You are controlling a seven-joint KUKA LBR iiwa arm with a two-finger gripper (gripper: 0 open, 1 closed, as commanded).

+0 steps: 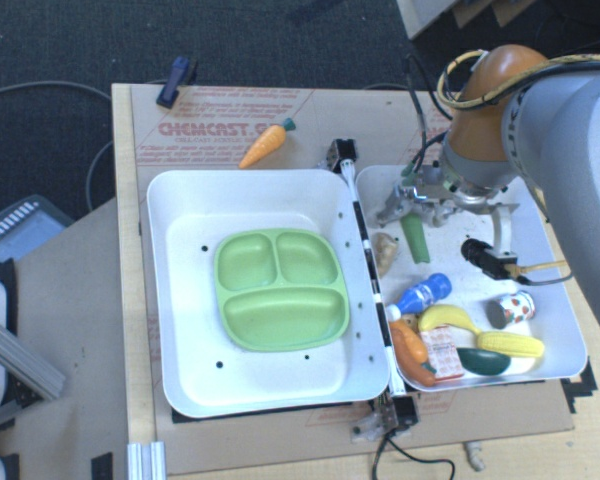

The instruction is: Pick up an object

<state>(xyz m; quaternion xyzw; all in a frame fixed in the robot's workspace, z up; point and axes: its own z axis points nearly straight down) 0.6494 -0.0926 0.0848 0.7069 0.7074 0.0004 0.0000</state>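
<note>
My gripper (416,208) hangs over the far left part of the right bin (570,340). A green stick-shaped thing (415,239) lies directly under it, its upper end reaching up to the gripper; I cannot make out any grasp on it. Nearer in the same bin lie a beige lump (385,252), a blue bottle (423,293), a banana (447,317), a corn cob (510,344), a red and white ball (517,308), an orange carrot (408,347), a small red and white pack (443,353) and a dark green piece (485,362).
The left bin (180,298) holds a green divided plate (280,290). On the bench behind the bins lie a toy carrot (263,145) and a blue clip (175,81). The arm's grey bulk covers the right bin's far right side.
</note>
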